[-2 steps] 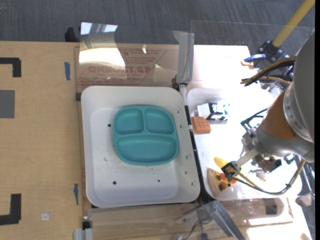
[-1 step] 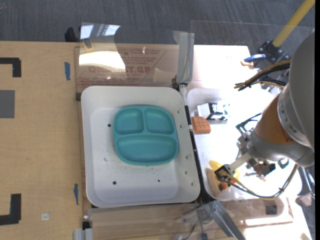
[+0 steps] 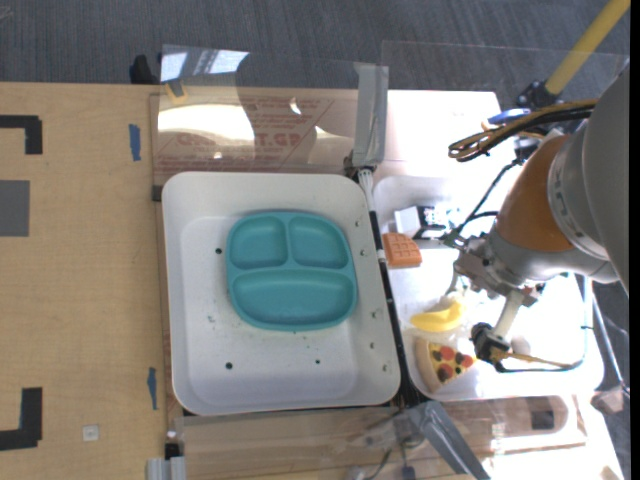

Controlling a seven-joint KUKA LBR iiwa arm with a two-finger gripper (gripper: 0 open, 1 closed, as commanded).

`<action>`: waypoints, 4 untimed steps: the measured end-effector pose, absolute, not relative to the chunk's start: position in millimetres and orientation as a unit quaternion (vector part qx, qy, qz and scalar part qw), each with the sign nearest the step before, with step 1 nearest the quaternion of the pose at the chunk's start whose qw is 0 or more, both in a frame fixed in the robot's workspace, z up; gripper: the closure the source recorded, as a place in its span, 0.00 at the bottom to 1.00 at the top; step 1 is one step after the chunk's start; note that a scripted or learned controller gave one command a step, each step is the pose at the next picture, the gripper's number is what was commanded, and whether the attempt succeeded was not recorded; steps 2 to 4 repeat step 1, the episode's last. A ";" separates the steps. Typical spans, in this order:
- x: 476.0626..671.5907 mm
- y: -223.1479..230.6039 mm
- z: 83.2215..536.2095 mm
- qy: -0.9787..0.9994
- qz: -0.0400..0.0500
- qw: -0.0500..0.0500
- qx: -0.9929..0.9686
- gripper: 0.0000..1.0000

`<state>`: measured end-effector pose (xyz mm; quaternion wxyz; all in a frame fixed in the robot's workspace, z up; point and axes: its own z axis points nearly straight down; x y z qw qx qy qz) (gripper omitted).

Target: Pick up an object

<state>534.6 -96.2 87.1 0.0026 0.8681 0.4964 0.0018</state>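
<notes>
In the right bin [image 3: 425, 193] lie three small objects. An orange waffle-like block [image 3: 402, 251] sits by the bin's left wall. A yellow banana [image 3: 438, 318] lies in front of it. A pizza-slice toy [image 3: 446, 360] rests at the front edge. My gripper [image 3: 472, 303] hangs low over the right bin, just right of the banana and close to it. The grey wrist with its orange band [image 3: 530, 218] hides the bin's right half. Nothing is visibly held.
The left bin [image 3: 190, 368] holds a teal divided plate [image 3: 291, 269] in its middle. A clear plastic wall [image 3: 250, 128] stands behind the bins. Cables [image 3: 540, 360] trail from the wrist over the right bin's front. Cardboard bench surface [image 3: 70, 268] lies to the left.
</notes>
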 end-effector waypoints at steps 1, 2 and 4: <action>595.1 -98.6 86.6 0.390 0.002 0.002 0.921 1.00; 595.1 -98.6 86.6 0.390 0.002 0.002 0.921 1.00; 595.1 -98.6 86.6 0.390 0.002 0.002 0.921 1.00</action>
